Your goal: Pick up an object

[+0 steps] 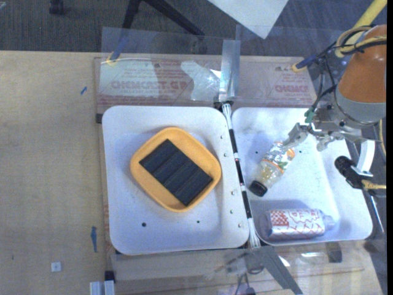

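In the right bin (325,183) a small bottle (271,166) with yellowish contents and a black cap lies on a slant near the middle. A clear bottle with a red and white label (296,221) rests on its side along the bin's front wall. My gripper (310,137) hovers over the bin's upper right part, open, with nothing between its fingers. Its left finger (296,134) is just beyond the small bottle's upper end. The left bin (123,226) holds an orange dish with a black ridged insert (175,168).
The divider between the two bins (236,165) runs down the middle. Cables and the orange-banded wrist (362,72) hang over the right bin's far right edge. A black fitting (347,168) sits by the right wall. Clear plastic sheeting (202,72) lies behind both bins.
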Action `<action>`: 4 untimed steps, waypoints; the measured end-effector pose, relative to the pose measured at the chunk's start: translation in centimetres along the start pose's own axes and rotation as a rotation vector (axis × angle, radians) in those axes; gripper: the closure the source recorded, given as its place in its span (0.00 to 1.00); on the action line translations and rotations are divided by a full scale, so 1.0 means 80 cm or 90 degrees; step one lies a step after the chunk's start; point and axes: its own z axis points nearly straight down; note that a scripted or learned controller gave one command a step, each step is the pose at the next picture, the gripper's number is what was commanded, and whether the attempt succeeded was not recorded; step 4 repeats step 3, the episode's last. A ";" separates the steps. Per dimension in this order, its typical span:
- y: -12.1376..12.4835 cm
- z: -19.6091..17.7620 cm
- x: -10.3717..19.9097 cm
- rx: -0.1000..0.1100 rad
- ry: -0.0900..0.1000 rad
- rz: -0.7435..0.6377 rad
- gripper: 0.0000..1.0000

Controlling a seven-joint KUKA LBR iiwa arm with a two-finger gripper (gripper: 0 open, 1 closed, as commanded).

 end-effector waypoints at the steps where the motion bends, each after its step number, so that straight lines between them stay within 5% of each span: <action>1: -0.004 0.127 0.047 -0.003 -0.001 -0.100 0.00; 2: -0.002 0.112 0.044 -0.007 -0.002 -0.098 1.00; 3: 0.024 0.014 0.105 -0.002 -0.001 -0.190 1.00; 4: 0.024 0.014 0.105 -0.002 -0.001 -0.190 1.00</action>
